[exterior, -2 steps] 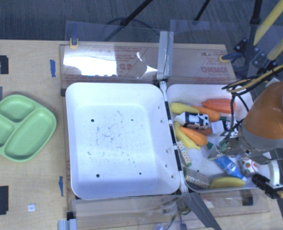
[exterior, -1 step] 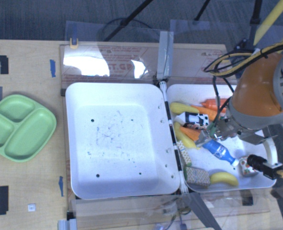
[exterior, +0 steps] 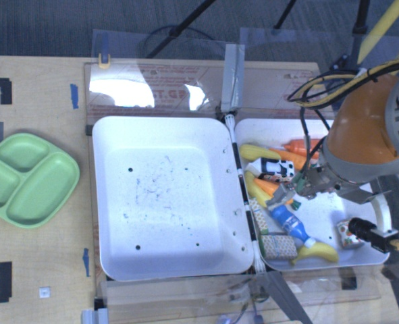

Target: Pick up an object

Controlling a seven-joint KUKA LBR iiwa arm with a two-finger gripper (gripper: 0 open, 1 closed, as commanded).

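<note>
Camera view: fingers' state cannot be told; gripper (exterior: 295, 189) low in right bin (exterior: 361, 258), just above blue bottle (exterior: 289, 223). Descend vertically, centre on bottle, avoid banana (exterior: 258, 189).

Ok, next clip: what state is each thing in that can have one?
Blue plastic bottle: lying on its side in the right white bin.
Yellow banana: lying flat beside the bottle's cap end.
Left white bin: holds no objects.
Green divided plate: compartments bare, on the bench.
Claw: lowered among the toys.
</note>
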